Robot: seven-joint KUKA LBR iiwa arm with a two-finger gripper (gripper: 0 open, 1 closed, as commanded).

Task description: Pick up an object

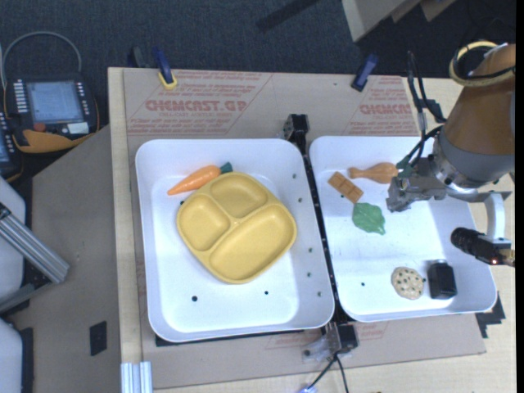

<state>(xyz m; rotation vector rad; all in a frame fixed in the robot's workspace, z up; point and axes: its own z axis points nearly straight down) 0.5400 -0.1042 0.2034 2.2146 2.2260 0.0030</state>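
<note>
The right bin (360, 301) holds a tan drumstick (374, 172), a brown wafer piece (345, 187), a green leafy piece (369, 218), a speckled cookie (407, 282) and a small black block (442, 280). My gripper (400, 196) hangs over the right bin, just right of and slightly above the green piece and below the drumstick's thick end. Nothing shows as held in it. In the left bin (155, 244) an orange carrot (195, 179) lies against the top edge of a yellow divided plate (236, 226).
The grey arm with its orange band (483, 129) comes in over the right bin's upper right corner. A black clamp (295, 126) sits between the bins at the back. Brown board (246, 97) surrounds both bins.
</note>
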